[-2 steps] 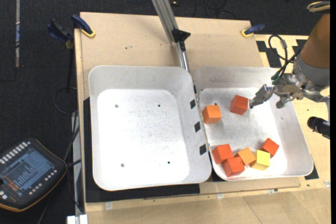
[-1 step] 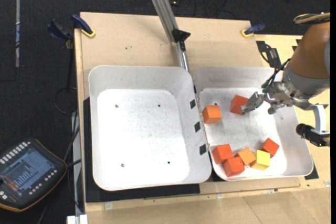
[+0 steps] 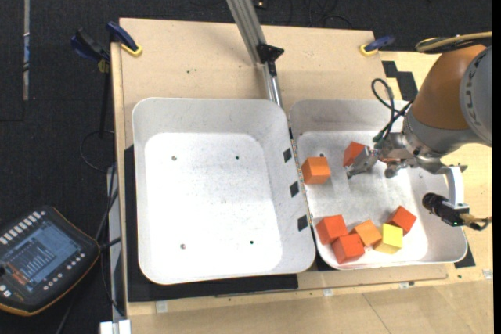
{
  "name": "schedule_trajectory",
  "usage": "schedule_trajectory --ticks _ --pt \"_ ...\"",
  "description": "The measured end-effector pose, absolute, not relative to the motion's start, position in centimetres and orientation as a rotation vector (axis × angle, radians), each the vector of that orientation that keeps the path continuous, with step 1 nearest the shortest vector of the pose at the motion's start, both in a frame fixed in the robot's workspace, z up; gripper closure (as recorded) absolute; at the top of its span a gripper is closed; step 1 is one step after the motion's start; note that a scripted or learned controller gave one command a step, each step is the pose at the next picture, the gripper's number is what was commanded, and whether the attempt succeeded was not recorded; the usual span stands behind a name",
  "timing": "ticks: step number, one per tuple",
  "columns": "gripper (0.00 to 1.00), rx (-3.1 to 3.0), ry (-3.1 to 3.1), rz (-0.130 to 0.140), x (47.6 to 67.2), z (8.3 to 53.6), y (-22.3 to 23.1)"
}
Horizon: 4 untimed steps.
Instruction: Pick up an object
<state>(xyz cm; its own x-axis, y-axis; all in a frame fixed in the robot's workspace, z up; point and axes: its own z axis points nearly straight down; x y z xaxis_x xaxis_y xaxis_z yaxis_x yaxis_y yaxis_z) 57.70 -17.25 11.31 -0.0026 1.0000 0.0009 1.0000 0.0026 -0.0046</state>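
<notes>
Currently: gripper (image 3: 362, 166) low in right bin (image 3: 438, 250), jaws' state — cannot tell | red-orange block (image 3: 354, 152) touching it at 11 o'clock, orange cube (image 3: 316, 170) at 9 | advice: centre over block, descend straight, close squarely.

Arm (image 3: 450, 102) extended leftward, wrist low.
</notes>
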Motion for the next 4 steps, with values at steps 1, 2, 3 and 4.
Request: schedule_trajectory --ticks 1,2,3,4 --pt "1.00 -2.223 -2.224 -0.001 57.9 12.7 -17.3" --pt "1.00 -2.224 -2.229 -0.005 57.7 19.0 -17.0" --pt "1.00 -2.222 -2.230 -0.005 57.9 23.3 -17.1" --pt "1.00 -2.211 -2.228 0.000 56.8 22.5 -11.6"
